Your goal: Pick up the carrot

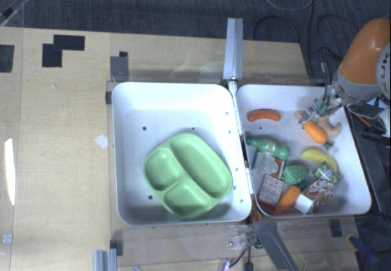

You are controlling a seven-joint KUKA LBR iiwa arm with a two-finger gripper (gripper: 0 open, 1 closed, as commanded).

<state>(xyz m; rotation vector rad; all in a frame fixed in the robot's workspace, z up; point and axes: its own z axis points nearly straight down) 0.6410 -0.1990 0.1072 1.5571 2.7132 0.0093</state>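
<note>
Places the carrot (316, 132) in the right bin (360, 202), toward its far right corner, lying flat on the white floor at a slant. Shows it just beside a small beige piece (333, 129) on its right, with the banana (319, 157) a little nearer and the sausage (264, 115) well apart to the left. Puts the gripper (322, 108) low over that same corner, just beyond the carrot's far end, close to it or perhaps touching; too small to tell which. Cannot tell whether the pincer is open or closed. Gives no sign of the carrot gripped or raised.

Reads, as a judgement, as an early stage: approach made, grasp not yet proven, lift not done. Leaves the closing on the carrot's body and the raising clear of the bin.

Notes another orange piece (287, 198) at the near edge of the right bin, among cartons, far from the gripper. Shows a green divided plate (189, 172) in the left bin (128, 105), apart from all this.
</note>
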